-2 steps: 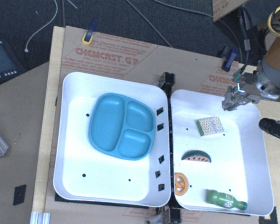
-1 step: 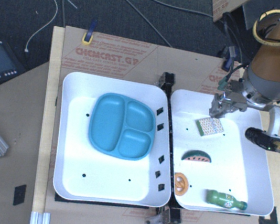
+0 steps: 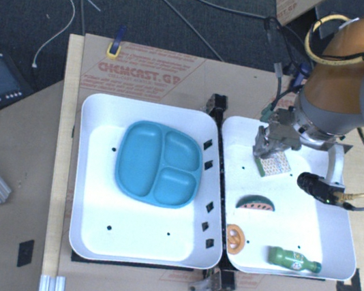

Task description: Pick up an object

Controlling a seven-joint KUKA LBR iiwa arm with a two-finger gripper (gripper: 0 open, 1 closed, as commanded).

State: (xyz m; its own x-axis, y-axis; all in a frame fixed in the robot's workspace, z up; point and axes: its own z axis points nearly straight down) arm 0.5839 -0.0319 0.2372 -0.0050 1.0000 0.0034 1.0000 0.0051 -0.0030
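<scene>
Pincer (image 3: 269,151) touching patterned packet (image 3: 274,166)

The counter (image 3: 63,156) bears a printed cardboard sheet (image 3: 146,70); on the sheet, two white bins (image 3: 86,181) sit side by side.

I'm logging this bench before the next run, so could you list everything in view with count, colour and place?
divided plate: 1, light blue, middle of the left bin
left bin: 1, white, left half of the bench
right bin: 1, white, right half of the bench
patterned card: 1, white with red dots, upper right bin, just under the claw
watermelon slice: 1, red and green, middle of right bin
pretzel: 1, orange-brown, lower left corner of right bin
bottle: 1, green, lying along right bin's lower edge
arm: 1, grey and orange, reaching from the right
claw: 1, grey, over the card
</scene>
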